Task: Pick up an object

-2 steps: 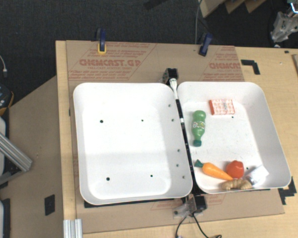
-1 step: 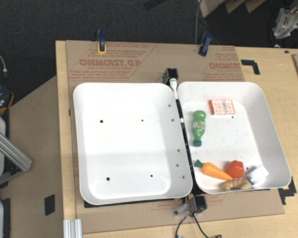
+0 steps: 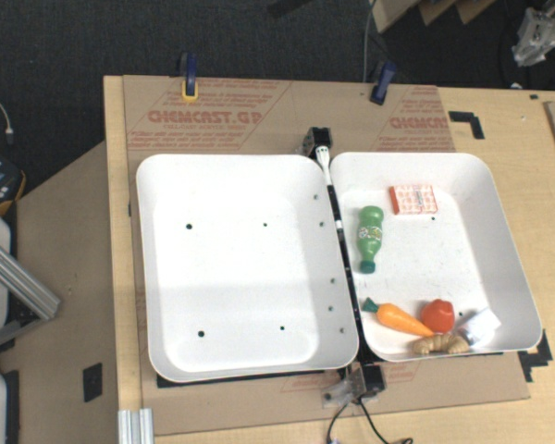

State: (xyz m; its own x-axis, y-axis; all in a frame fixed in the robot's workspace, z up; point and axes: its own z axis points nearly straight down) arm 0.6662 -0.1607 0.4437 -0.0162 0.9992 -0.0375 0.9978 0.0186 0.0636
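The carrot (image 3: 396, 318), tomato (image 3: 437, 315) and ginger root (image 3: 439, 345) crowd the right bin's (image 3: 499, 206) near corner, so a grasp there may slip against the wall; the hand's state I cannot tell.

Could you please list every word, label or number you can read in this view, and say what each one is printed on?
"CHEMCAST G P", red print on the brown board, above the left bin.
"CHEMCAST", the same red print on the board above the right bin, partly cut off.
Red and white card: print too small to read.
Green bottle: label too blurred to read.
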